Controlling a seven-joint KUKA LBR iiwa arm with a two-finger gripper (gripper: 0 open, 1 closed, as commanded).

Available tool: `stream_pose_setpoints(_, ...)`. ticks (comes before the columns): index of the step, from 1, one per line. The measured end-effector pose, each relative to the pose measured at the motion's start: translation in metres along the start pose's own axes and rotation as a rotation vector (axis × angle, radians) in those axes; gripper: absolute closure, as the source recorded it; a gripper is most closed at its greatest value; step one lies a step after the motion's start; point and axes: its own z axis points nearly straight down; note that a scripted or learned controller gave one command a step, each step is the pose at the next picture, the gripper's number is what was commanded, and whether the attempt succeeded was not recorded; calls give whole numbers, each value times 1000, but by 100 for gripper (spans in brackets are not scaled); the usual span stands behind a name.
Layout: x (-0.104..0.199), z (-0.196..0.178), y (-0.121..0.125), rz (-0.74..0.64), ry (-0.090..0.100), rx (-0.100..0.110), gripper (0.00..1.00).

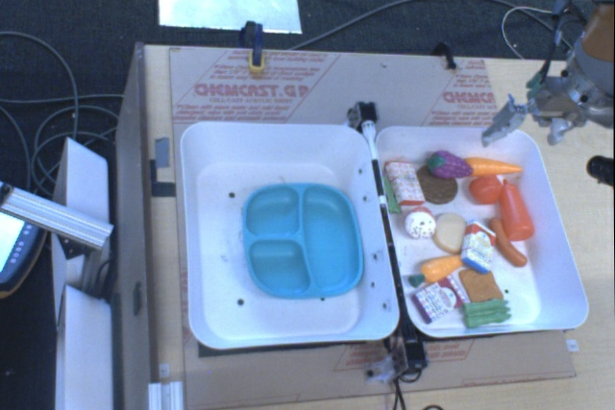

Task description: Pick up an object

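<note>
**Entry: hand poised, nothing held**

My gripper [531, 123] hangs over the far rim of the right bin [562, 235], fingers spread and empty, ready to descend. Below me, nearest: carrot [493, 167], then orange bottle [515, 210]. Beyond, the left bin [207, 235] holds a blue tray [302, 239].

bins: 2 [288, 141] | blue divided plate: 1 [303, 240] | carrots: 2 [492, 167] | toy foods: about a dozen

Cardboard-topped bench [288, 82], two white bins side by side, left bin [207, 206], right bin [557, 245]
</note>
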Motion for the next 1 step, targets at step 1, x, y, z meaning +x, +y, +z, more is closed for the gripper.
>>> stream_pose_setpoints(1, 31, 103, -10, -1, 1, 2, 0)
